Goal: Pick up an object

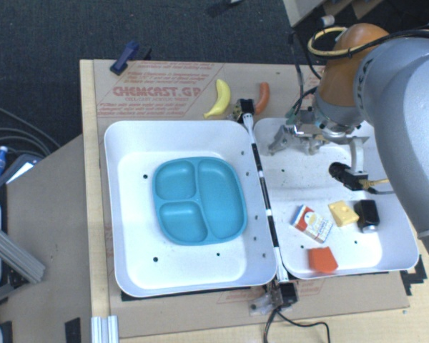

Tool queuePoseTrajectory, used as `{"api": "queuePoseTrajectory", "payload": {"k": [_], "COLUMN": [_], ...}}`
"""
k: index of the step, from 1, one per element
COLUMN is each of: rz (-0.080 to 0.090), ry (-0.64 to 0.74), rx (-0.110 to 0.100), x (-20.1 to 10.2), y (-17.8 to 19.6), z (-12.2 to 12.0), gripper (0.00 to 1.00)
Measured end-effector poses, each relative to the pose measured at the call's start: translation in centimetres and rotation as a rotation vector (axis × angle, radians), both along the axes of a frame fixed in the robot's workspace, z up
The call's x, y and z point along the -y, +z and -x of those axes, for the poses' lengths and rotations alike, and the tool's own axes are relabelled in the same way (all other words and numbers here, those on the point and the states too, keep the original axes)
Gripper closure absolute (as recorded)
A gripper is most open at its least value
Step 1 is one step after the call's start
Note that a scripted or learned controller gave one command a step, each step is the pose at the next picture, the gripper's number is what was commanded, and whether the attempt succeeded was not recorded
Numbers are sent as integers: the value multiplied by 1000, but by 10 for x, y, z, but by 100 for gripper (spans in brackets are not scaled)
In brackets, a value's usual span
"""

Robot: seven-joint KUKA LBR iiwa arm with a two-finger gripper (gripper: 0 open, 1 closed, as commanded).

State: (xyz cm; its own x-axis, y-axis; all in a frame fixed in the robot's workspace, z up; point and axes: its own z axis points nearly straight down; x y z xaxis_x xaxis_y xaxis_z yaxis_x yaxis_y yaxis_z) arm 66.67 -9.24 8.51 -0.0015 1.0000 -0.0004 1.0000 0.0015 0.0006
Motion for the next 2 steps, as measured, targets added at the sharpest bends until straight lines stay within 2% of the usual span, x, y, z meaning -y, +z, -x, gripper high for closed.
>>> {"api": "queuePoseTrajectory", "payload": {"k": [1, 2], "rz": [-1, 0], "ry": [-2, 0], "rx": [-3, 1], "x": [10, 29], "y": [-1, 0], "z": [101, 17], "gripper": [0, 0]}}
